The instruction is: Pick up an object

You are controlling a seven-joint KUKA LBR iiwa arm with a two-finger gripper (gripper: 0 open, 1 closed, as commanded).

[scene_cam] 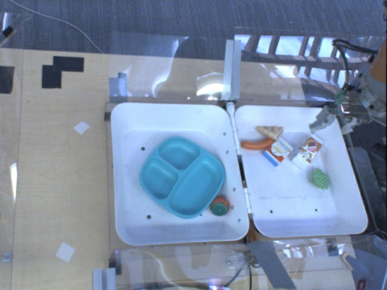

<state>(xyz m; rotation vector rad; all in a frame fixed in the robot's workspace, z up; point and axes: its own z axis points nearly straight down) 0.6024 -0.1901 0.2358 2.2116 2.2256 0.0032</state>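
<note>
Hand (321, 121) at right bin's (302, 222) far-right rim — near half bare.

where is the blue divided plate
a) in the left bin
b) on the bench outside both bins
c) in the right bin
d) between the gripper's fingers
a: the blue divided plate lies flat in the left bin, with a small red and green ball against its lower right edge.
</note>
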